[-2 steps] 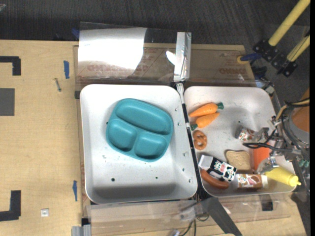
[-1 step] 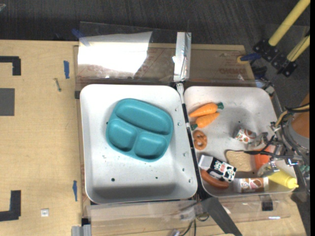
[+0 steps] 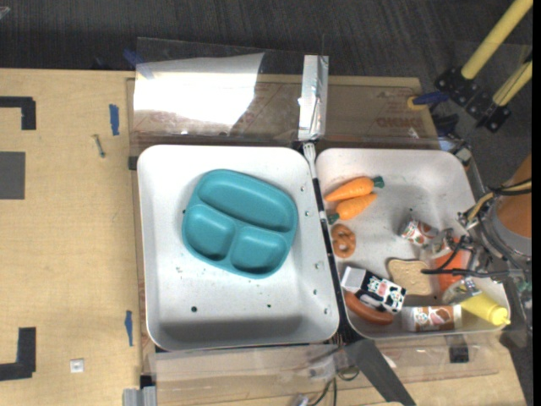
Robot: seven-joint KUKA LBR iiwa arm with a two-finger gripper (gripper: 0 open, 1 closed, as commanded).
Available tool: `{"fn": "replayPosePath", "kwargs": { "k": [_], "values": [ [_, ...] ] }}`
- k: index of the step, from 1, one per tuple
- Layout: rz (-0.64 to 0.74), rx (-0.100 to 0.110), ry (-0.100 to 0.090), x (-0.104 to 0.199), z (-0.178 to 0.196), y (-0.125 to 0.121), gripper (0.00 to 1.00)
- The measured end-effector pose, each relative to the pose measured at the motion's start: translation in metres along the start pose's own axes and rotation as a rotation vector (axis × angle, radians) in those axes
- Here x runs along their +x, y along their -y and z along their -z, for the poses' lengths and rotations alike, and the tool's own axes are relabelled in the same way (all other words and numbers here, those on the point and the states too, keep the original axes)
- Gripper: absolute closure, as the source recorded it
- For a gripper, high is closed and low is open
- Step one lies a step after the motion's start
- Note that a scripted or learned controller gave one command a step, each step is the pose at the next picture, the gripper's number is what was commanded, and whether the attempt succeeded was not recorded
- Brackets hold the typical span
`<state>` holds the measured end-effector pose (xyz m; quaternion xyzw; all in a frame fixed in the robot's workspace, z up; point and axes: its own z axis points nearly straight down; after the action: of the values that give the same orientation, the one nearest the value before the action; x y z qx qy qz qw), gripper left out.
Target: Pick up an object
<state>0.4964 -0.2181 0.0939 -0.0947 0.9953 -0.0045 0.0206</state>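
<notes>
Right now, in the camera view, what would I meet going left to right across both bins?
Teal divided tray → pretzel → carrots → cow-patterned carton → yellow-capped bottle → end effector at the right bin's edge.

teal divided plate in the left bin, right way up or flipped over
Right way up. The teal plate lies in the left bin with its three compartments facing the camera as recessed hollows, one long and two smaller.

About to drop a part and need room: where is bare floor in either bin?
Left bin: bare floor along its near edge below the teal tray, and thin strips beside it. Right bin: bare at the far right corner, past the carrots. Its near half is crowded: pretzel, bottle, end effector.
</notes>
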Motion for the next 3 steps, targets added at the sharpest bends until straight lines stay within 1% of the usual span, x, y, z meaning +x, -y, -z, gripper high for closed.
{"fn": "replayPosePath", "kwargs": {
  "k": [1, 2, 3],
  "values": [
    [0.231, -0.009, -0.002, -0.0060, -0.0016, -0.0030, 0.00],
    [0.233, -0.006, -0.005, -0.0059, 0.0083, -0.0017, 1.00],
    [0.234, -0.007, -0.003, -0.0074, 0.0078, -0.0029, 0.00]
  ]
}}
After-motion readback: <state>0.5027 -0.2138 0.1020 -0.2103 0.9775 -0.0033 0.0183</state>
